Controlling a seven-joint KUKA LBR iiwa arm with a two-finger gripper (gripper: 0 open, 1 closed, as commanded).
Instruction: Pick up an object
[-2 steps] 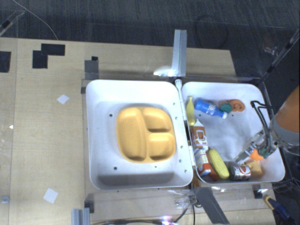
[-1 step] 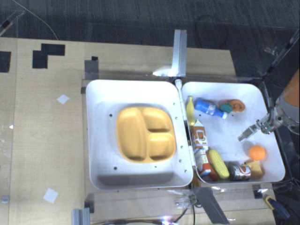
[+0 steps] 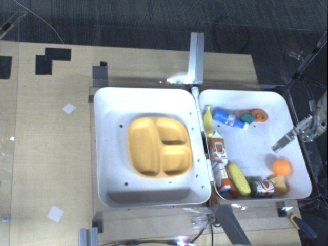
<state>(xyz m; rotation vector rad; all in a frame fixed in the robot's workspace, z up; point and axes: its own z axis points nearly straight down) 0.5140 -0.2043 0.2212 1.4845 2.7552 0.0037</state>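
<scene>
Corn cob (image 3: 239,178) lies in right bin (image 3: 256,97), near front wall, long axis slanting front-right to back-left. Gripper (image 3: 281,144) at right edge — finger state: cannot tell — apart from the corn.
</scene>
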